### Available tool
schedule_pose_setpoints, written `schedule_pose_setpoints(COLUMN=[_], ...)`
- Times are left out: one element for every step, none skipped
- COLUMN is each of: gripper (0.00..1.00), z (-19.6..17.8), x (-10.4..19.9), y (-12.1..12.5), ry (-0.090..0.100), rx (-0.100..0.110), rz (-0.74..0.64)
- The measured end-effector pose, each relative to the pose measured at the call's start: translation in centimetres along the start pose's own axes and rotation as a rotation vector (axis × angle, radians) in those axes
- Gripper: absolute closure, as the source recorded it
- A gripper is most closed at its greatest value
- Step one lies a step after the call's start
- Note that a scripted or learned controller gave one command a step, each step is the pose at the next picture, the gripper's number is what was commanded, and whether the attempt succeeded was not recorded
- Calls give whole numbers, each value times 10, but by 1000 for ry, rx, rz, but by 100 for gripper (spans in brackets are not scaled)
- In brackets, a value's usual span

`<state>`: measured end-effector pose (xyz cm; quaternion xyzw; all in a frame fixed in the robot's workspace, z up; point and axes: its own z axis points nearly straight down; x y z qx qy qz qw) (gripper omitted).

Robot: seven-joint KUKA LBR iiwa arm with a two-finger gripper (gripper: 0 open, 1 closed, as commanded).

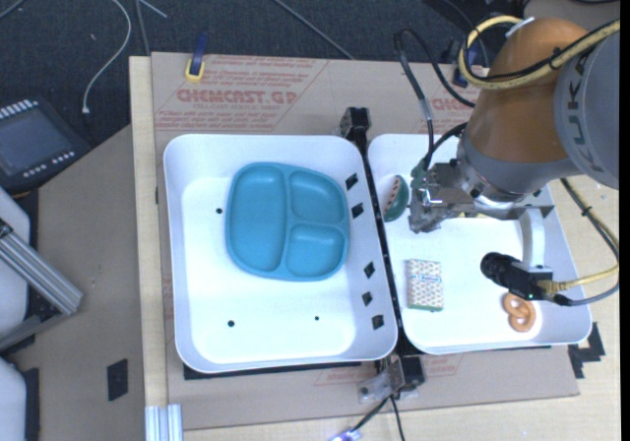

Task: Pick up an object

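Observation:
My gripper hangs low over the upper left part of the right bin, under the grey and orange arm. Just left of the gripper, against the bin's left wall, lies a small green and red object, partly hidden by the gripper. A small speckled rectangular pad lies flat below the gripper, apart from it. An orange pretzel-shaped ring sits near the bin's lower right corner.
The left bin holds a blue divided plate. A black cable fitting on a yellow cable juts over the right bin above the ring. Black clips line the wall between the bins.

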<state>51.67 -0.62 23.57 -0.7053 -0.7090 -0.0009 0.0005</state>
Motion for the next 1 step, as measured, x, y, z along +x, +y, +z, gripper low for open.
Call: schedule_pose_setpoints(gripper=[100], z=[0], x=[63], y=[4], ry=[0], rx=[0], rz=[-2])
